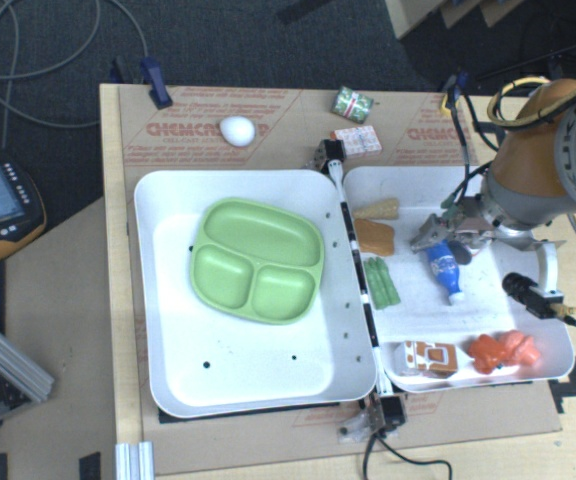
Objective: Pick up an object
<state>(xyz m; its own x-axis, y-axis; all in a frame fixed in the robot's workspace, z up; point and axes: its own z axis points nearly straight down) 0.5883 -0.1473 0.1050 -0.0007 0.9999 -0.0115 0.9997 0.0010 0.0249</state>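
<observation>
Reaching in from the right, the arm point(543, 158) has its jaws point(455, 230) low over the right bin point(408, 183), right at the upper end of a blue tube point(446, 272). The metal parts at the wrist blur together from this angle, so I cannot tell how far the jaws stand open, nor whether anything sits between them. No basis to call a hold.

Task object, best guess: the blue tube, nearest thing to the jaws. It lies flat on the bin floor, starting just under the jaws and running away from them toward the near edge of the bin, its pale cap at the far end. Its long axis is close to the view's vertical, tilted slightly right as it descends. Judgement: a closing direction across that axis, near the upper end, is what the pick turns on; a grip along the axis would likely slide off.

Other items, relative to the jaws:
- brown block point(374, 235), to the left, near.
- green strip point(380, 281), left and lower, beside the bin wall.
- orange-red toy point(500, 351) and small printed box point(429, 357), well below, at the near rim.
- green divided plate point(257, 259), far left, in the left bin point(168, 338).

Bench point(278, 108) beyond the bins carries a white egg point(237, 130) and a small can point(353, 104).
</observation>
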